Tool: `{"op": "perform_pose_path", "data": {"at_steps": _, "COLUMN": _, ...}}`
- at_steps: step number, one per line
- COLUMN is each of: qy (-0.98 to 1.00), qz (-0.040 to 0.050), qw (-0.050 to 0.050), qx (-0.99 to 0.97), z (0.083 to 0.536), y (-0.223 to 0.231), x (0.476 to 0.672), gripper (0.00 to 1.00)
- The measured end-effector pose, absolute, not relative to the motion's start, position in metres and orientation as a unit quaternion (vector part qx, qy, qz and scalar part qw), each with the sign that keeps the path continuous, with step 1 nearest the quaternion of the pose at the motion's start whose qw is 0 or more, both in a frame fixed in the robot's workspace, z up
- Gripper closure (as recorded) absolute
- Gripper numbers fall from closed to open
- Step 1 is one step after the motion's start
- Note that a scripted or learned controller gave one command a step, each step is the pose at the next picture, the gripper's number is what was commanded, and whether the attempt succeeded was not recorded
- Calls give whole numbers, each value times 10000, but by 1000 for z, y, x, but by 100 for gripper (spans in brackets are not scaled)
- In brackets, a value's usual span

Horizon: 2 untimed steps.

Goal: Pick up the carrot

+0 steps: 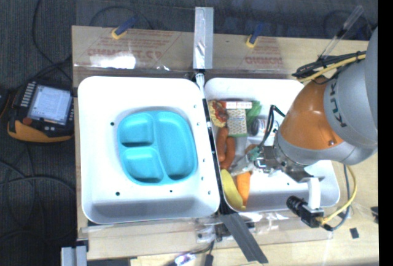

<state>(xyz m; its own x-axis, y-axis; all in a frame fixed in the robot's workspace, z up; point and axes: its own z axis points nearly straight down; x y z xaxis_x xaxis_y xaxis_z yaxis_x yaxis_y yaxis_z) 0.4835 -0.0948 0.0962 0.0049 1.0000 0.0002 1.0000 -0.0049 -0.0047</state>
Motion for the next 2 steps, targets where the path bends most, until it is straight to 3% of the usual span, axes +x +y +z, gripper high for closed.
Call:
{"op": "perform_pose_path", "data": {"at_steps": 1, "qy": -7379, "qz": 26, "qw": 21, "qx": -6749, "z": 204, "y": -68, "x": 515, "gripper": 0}}
{"op": "perform_pose_path", "data": {"at_steps": 2, "qy": -7686, "qz": 30, "qw": 31, "qx": -6397, "z": 180, "y": -30, "x": 483, "gripper": 0}}
